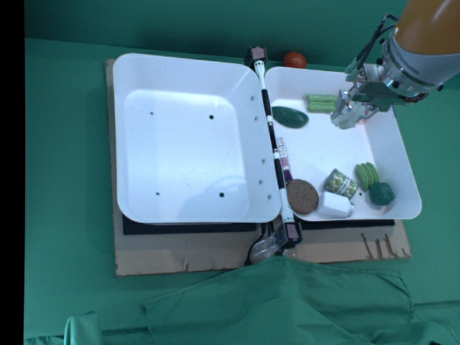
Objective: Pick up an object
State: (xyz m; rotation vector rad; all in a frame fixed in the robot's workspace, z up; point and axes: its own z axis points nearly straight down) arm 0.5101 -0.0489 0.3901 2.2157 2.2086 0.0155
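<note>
Two-finger gripper (pixel 346 115) at upper right of frame, above the right shallow white bin (pixel 402 165). Finger spread impossible to tell. Just beside a ridged light-green cylinder (pixel 321 103).

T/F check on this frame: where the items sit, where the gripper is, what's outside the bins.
1. The gripper is over the right bin. True.
2. The brown disc lies in the left bin. False: it lies in the right bin, near the front.
3. A red ball sits outside the bins, behind the right one. True.
4. The broccoli sits beside the dark green oval. False: they are apart, at opposite corners.
</note>
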